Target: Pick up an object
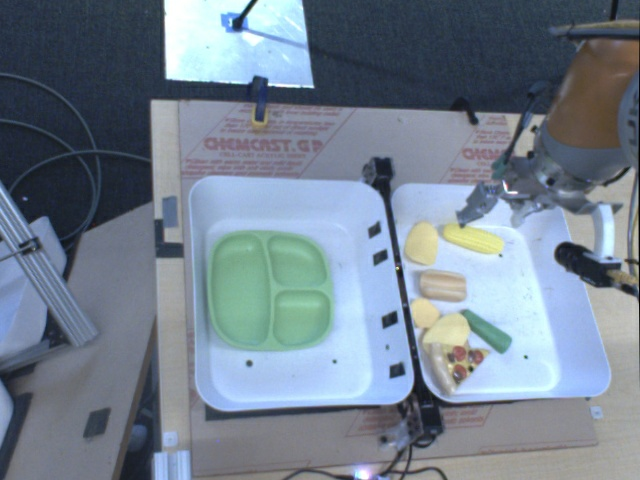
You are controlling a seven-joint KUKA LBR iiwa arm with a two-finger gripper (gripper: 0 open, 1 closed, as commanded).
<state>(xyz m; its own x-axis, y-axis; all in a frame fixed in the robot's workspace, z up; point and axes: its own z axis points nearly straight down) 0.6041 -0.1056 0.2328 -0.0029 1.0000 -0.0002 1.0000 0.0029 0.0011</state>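
Note:
The right bin (570, 363) holds several toy foods. A yellow corn cob (473, 239) lies near its far side, beside a pale yellow piece (422, 242). Below them sit a tan bread roll (443, 286), a small yellow chunk (425, 313), a green vegetable (488, 331) and a pizza slice (453, 356). My gripper (478, 206) hangs over the far edge of this bin, just above and behind the corn cob, angled down to the left. Nothing shows in its grasp.
The left bin (300, 196) carries a green divided plate (270, 290). A black hinge strip (392, 278) runs between the bins. The arm's orange-banded body (590, 98) looms at the upper right. A black fitting (585, 260) juts over the right bin's edge.

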